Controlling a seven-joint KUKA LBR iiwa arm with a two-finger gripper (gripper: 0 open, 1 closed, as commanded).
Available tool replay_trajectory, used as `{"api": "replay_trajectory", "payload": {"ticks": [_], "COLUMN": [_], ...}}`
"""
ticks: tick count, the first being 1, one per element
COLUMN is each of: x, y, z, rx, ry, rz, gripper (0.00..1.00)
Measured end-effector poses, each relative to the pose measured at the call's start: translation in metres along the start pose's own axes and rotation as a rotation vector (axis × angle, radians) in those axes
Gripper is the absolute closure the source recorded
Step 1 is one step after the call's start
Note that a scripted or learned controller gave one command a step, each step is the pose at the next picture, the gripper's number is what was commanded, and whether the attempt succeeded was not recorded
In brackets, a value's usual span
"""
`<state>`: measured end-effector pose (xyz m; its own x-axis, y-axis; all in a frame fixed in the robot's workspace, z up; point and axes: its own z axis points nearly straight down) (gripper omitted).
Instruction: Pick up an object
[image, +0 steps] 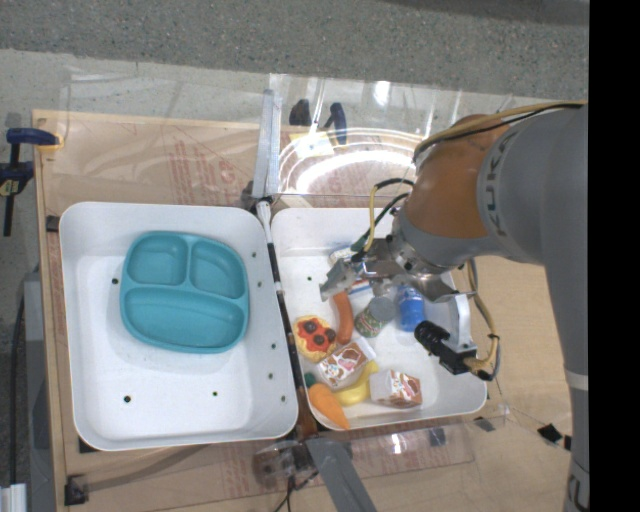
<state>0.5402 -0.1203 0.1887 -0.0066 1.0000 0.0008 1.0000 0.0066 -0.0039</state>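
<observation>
My gripper hangs low over the upper middle of the right bin, reaching in from the right. Just under its tip lies an orange sausage-shaped toy. To the right of that sit a grey-green can and a blue can. A pizza-slice toy, a printed packet, a yellow piece, an orange carrot and a second packet crowd the bin's front. Nothing shows in the gripper's grasp.
The left bin holds a teal divided plate. A clear plastic cover lies behind the right bin. The arm's grey and orange body hangs over the right bin's far right corner. A blue clamp is fixed at the bench's left edge.
</observation>
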Motion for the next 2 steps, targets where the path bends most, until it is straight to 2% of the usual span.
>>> {"api": "replay_trajectory", "payload": {"ticks": [1, 2], "x": [-0.056, -0.057], "y": [0.024, 0.023], "z": [0.101, 0.09], "rx": [-0.003, -0.003], "ry": [-0.002, -0.004], "rz": [-0.002, -0.005], "gripper": [0.0, 1.0]}}
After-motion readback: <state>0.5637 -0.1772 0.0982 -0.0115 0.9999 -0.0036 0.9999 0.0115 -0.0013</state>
